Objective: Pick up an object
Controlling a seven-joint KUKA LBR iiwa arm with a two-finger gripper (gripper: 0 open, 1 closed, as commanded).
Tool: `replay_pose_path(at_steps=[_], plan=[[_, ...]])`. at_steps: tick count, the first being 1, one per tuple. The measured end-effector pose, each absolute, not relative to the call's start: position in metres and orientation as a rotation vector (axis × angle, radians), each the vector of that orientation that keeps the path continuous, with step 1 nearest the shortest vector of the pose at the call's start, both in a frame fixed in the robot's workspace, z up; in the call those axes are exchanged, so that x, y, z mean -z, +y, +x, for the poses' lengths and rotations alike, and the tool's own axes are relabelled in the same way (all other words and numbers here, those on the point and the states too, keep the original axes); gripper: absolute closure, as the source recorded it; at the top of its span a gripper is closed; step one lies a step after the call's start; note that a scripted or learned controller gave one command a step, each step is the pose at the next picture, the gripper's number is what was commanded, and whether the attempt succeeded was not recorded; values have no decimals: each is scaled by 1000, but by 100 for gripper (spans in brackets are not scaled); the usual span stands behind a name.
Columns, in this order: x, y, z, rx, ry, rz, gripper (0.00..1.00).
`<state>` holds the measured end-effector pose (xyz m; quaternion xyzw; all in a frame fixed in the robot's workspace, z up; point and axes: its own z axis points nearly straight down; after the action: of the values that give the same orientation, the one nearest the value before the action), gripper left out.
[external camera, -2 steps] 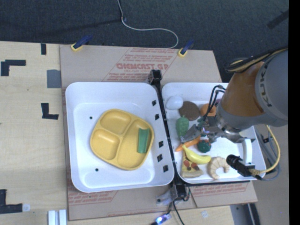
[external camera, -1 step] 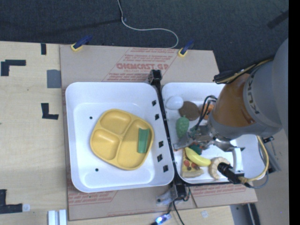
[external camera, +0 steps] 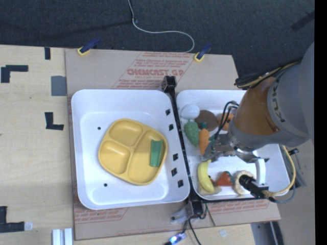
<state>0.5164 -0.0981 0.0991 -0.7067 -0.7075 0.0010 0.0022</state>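
A: Which thing does the arm look set to take?

B: Most likely the carrot (external camera: 204, 140). It lies in the right bin (external camera: 278, 160), near that bin's left wall, its long axis running nearly up and down the frame, tilted a little. The hand (external camera: 220, 150) sits just to its right and slightly lower, so the carrot lies up and to the left of it.

A: Is the hand clenched or released?

B: That cannot be told. The wrist and the orange band (external camera: 254, 117) cover most of it, and only a dark cluster of parts shows beneath. Nothing is plainly seen between its parts, so no grasp can be claimed.

A: What else crowds the carrot?

B: A green vegetable-like piece (external camera: 192, 132) touches it on the left, a white ball (external camera: 190, 111) lies above that, and a brown round thing (external camera: 207, 118) sits just above the carrot's top. Lower in the frame are a banana (external camera: 205, 177), curved along the bin's left wall, a small red piece (external camera: 224, 178) and a ring-shaped doughnut-like thing (external camera: 241, 181).

A: And the other bin?

B: The left bin (external camera: 84, 137) holds a yellow divided plate (external camera: 127, 152) with a green block (external camera: 156, 153) in its right compartment, well apart from the hand.

A: So the coming move turns on what?

B: On a short shift to the upper left, with the closing direction set across the carrot's long axis, judging by how things lie.
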Motion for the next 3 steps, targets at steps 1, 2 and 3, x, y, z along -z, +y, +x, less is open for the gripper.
replay_pose_path(at_steps=[1,2,3], plan=[[-141,-98,518,1,-2224,-2221,100],[-203,-101,522,4,-2226,-2222,100],[-225,-100,522,1,-2223,-2220,100]])
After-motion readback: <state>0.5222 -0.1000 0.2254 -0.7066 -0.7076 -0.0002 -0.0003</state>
